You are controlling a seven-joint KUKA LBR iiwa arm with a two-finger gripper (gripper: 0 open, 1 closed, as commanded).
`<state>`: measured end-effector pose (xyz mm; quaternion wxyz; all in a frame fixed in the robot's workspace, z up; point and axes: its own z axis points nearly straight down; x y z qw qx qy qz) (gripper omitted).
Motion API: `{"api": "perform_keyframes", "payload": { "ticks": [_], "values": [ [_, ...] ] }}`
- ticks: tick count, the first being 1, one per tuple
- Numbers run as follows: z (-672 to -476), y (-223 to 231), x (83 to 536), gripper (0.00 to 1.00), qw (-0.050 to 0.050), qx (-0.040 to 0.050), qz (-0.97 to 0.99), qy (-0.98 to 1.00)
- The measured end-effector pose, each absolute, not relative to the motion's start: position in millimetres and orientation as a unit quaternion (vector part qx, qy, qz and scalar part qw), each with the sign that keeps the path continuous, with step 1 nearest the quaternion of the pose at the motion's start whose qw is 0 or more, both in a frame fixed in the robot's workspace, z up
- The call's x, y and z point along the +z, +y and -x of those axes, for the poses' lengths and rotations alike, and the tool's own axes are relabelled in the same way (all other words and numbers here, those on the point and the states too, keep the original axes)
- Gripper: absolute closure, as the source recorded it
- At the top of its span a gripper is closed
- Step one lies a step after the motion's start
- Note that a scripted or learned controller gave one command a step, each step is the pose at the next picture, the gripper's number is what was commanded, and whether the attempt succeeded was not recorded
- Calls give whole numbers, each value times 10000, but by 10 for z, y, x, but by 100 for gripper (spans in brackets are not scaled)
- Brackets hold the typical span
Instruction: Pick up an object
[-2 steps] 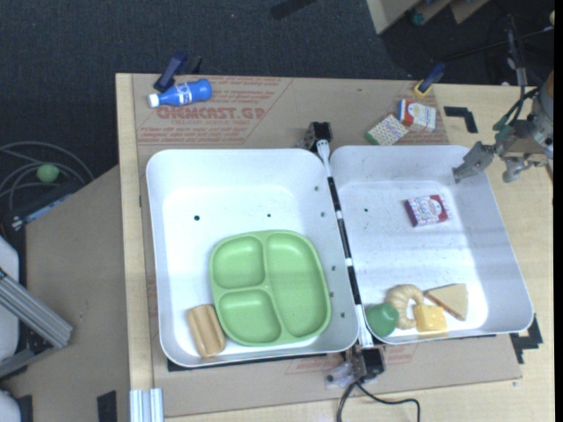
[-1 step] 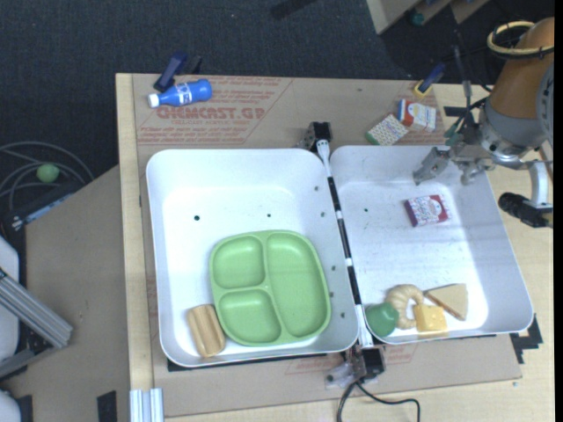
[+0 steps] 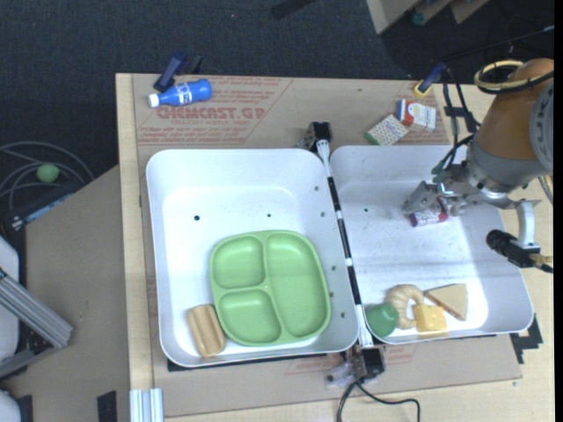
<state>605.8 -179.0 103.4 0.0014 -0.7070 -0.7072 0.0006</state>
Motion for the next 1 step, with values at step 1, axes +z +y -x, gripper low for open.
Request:
{"api": "perform_keyframes", "payload": {
  "ticks": [1],
  "values": [
    [-6069,-1792,1146,100,-4,-3,7070,-7072]
  ]
}}
